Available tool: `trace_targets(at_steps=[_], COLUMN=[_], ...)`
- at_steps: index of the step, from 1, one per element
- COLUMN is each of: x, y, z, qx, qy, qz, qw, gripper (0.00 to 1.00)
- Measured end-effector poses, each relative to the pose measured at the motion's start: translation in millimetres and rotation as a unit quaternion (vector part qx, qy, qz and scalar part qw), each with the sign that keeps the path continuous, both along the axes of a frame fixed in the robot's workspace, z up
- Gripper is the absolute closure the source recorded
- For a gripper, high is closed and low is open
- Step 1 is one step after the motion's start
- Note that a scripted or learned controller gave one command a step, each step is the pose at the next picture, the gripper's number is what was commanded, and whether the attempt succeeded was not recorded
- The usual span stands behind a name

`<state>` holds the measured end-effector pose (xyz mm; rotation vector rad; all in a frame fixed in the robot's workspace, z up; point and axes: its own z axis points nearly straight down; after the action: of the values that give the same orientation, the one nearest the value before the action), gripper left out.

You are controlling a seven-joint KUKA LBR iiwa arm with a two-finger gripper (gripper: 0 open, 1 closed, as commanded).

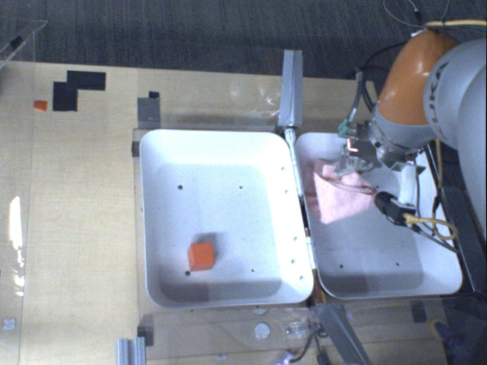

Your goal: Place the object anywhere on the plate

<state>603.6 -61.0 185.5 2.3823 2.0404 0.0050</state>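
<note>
A pale wooden table [76, 226] bears two white bins, with dark carpet [190, 14] behind. An orange block [202, 256] lies in the left bin [221, 166]. The gripper [354, 154] hangs over the pink plate [338, 196] in the right bin [396, 272].

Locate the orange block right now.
The orange block sits in the left bin, near its front-left corner, far from the pink plate in the right bin.

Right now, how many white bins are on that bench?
2: the left bin holds an orange block; the right bin holds a pink plate under the arm.
</note>
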Motion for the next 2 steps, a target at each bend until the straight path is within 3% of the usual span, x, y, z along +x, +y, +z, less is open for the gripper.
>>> trace_targets(at_steps=[1, 2], x=[2.3, 1.1], y=[1.7, 56.4], z=[40.4, 50.8], qx=[0.0004, -0.0005], qy=[-0.001, -0.001], qz=[0.005, 0.207], qw=[1.0, 0.9784], gripper=[1.0, 1.0])
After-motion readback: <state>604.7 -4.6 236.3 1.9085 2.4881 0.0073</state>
